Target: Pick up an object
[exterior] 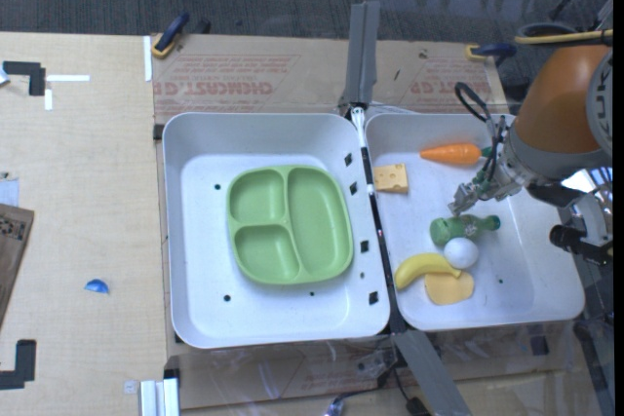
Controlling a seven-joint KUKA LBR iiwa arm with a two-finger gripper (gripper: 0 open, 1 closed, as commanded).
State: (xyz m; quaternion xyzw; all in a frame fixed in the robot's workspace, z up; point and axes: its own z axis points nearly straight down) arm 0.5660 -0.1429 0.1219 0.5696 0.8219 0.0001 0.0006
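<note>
Gripper (466,200) low in right bin (546,292), just above green toy (458,228); finger state impossible to tell. Nearby: carrot (450,152), cheese (391,178), egg (460,252), banana (421,268). Green tray (290,225) in left bin (195,209).

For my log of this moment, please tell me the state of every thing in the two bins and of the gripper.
green tray: lying flat in the left bin, compartments empty
carrot: lying, right bin
cheese: lying apart
green object: lying, touching white ball
banana: lying beside yellow slice
gripper: above right bin, holding nothing visible
</note>
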